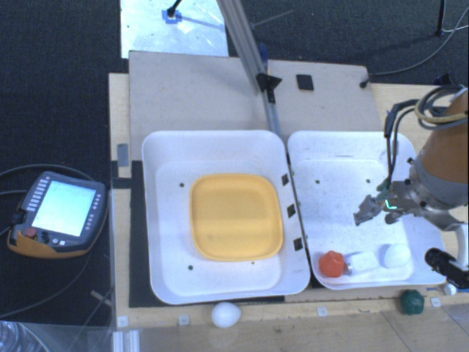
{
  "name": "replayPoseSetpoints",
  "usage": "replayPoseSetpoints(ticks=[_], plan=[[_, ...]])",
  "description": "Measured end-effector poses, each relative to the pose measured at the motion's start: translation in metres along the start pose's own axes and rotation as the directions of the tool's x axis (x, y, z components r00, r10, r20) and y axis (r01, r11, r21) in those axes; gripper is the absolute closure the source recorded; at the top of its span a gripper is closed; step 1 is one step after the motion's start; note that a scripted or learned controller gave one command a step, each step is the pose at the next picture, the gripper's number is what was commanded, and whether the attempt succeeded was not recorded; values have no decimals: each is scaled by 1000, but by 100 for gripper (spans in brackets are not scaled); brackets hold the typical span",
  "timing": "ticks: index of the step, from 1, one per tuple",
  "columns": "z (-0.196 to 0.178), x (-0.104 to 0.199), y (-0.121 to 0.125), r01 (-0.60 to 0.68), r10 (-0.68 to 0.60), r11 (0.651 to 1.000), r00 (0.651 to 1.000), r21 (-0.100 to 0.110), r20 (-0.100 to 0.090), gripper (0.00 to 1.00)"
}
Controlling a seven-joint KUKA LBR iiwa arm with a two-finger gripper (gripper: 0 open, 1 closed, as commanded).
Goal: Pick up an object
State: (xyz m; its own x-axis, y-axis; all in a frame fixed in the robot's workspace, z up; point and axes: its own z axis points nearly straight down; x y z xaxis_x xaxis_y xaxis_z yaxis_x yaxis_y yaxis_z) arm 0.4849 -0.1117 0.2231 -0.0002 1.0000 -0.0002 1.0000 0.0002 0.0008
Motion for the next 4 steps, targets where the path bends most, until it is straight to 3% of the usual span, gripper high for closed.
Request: replayPoseSetpoints(ticks=[1, 4], plan=[[0, 0, 0, 0, 0, 1000, 1000, 0, 0, 0], [135, 10, 8, 0, 0, 1000, 1000, 3, 0, 0]])
